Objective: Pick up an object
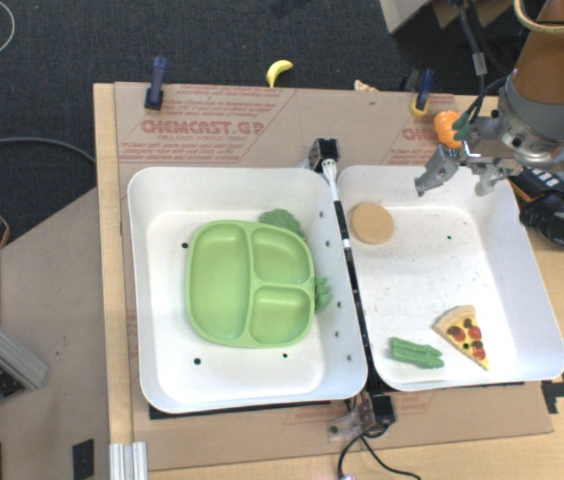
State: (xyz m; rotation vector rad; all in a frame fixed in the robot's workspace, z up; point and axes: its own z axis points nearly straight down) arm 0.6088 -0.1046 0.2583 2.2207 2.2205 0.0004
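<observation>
In the right bin (pixel 502 258) lie three loose things: a round tan cookie (pixel 371 223) at the far left, a pizza slice (pixel 464 335) near the front, and a green bean pod (pixel 417 353) at the front edge. My gripper (pixel 459 175) hangs above the bin's far rim, to the right of and beyond the cookie. Its two fingers are spread wide apart and open, with nothing between them.
The left bin (pixel 152 268) holds a green divided plate (pixel 250 283) with a green leafy piece (pixel 284 220) poking out behind it. A black brush-like divider (pixel 339 228) runs between the bins. A small orange object (pixel 446 125) and clamps (pixel 155 81) sit at the board's far edge.
</observation>
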